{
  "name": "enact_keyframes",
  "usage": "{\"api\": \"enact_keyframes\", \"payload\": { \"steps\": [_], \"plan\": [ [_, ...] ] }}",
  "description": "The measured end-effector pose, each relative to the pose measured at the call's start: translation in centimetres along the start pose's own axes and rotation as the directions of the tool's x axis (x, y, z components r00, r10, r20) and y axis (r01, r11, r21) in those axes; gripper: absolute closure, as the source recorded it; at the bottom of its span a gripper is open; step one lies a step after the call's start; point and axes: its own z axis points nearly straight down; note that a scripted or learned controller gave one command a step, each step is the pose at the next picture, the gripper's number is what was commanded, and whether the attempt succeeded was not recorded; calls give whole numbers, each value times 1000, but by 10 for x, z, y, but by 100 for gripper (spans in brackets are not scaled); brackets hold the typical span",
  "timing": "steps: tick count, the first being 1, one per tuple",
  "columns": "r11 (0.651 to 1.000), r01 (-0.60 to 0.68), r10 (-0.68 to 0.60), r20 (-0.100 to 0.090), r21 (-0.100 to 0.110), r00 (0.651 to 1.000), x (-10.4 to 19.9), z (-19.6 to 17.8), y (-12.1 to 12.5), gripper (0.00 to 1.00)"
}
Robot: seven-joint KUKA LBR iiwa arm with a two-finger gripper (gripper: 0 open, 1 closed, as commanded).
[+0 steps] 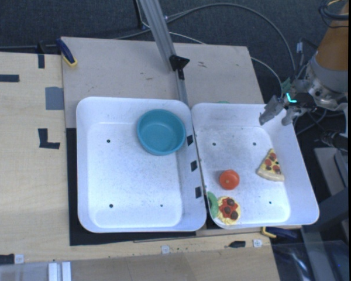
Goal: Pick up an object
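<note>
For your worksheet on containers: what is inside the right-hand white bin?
Inside the right bin lie a toy pizza slice, a red tomato and a round topped piece at its near-left corner. The pincer covers part of the far-right rim.

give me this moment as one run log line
pincer: open, over right bin's far right corner, holding nothing | tomato, pizza slice: in right bin | blue bowl: left bin

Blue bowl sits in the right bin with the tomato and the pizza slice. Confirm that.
Not quite. The camera view shows the blue bowl in the left bin; the tomato and pizza slice are in the right bin.
</note>
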Motion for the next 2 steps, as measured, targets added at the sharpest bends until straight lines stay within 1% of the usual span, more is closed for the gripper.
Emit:
{"api": "enact_keyframes", "payload": {
  "steps": [1, 2],
  "plan": [
    [1000, 0, 0, 0, 0, 1000, 0, 0, 0, 0],
    [1000, 0, 0, -1, 5, 1000, 3, 63, -1, 0]
  ]
}}
